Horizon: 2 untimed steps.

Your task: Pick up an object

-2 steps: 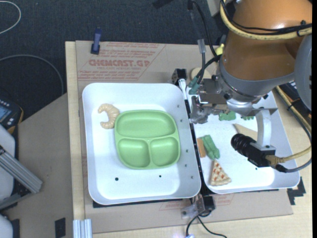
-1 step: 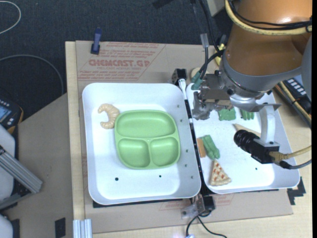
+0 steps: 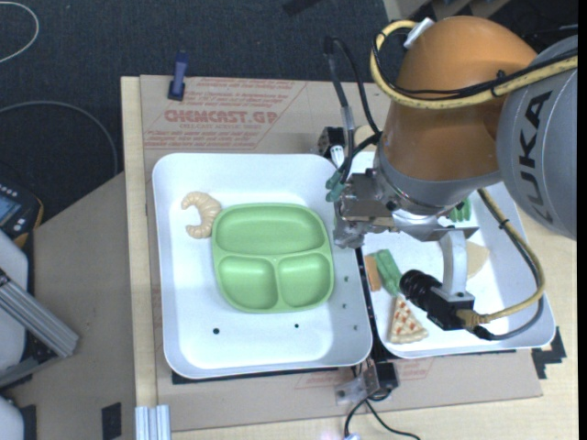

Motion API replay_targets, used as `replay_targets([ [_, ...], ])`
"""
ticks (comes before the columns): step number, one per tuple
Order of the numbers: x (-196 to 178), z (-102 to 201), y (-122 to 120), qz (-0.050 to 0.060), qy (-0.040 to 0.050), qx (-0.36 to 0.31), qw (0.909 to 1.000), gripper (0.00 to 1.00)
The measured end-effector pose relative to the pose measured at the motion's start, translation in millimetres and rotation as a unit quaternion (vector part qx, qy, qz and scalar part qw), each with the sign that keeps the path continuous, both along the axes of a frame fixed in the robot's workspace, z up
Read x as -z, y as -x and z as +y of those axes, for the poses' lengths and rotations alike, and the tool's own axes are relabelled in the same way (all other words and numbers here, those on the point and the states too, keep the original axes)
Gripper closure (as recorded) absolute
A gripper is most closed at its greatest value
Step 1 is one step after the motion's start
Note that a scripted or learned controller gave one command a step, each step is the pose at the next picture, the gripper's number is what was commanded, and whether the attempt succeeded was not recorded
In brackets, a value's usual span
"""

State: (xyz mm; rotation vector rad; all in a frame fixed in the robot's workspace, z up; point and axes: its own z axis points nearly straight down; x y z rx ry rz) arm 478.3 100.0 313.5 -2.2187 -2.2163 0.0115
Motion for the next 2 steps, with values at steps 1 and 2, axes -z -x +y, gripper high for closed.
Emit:
replay_targets([
  [1,-152.6,-23.0,-2.2,-0.015,-0.0025,0.000,0.9999,1.00],
  [2,-57.4,-21.9,-0.2,0.000,0.0003,0.001,1.0000,1.00],
])
